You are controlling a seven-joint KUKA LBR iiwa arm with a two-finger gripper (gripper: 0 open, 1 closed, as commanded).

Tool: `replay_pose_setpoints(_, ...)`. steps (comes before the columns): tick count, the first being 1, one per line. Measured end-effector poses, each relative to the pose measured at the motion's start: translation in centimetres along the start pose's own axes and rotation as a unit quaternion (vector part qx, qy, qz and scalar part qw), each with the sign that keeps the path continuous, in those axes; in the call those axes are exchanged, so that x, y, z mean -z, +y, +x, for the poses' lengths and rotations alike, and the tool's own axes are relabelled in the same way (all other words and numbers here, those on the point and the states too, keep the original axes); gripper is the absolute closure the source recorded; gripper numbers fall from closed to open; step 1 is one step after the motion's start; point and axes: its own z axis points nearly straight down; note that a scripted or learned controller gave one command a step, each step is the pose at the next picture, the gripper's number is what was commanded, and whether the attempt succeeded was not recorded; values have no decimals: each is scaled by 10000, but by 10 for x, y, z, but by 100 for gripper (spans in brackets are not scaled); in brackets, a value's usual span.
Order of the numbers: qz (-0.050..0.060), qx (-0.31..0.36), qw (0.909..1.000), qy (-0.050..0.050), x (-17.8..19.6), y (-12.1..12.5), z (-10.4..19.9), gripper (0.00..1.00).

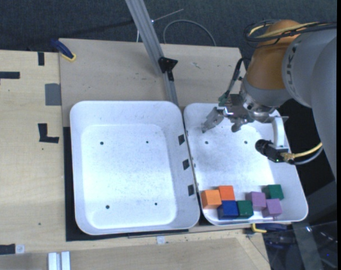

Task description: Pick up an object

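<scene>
Seven blocks (241,202) lie well below the open, empty end effector (222,123).

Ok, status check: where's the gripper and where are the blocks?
Gripper open, nothing between the fingers, over the far end of the right bin. Coloured blocks clustered along that bin's near edge, untouched. Nothing in the way.

Even, soft light; slightly grainy, faint shadows, no glare.

A slanted grey metal pole (145,30) crosses the pale wooden bench (103,72) from the top edge. A thin looped wire (188,24) lies beside it, and a small blue-and-yellow clamp (63,49) sits at the bench's far-left corner.
</scene>
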Motion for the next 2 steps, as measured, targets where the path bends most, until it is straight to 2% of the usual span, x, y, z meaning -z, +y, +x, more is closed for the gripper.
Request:
replay_pose_setpoints(1,-65,-34,10000,-27,147,27,-16,0)
replay_pose_setpoints(2,29,-43,10000,-12,56,14,-4,0)
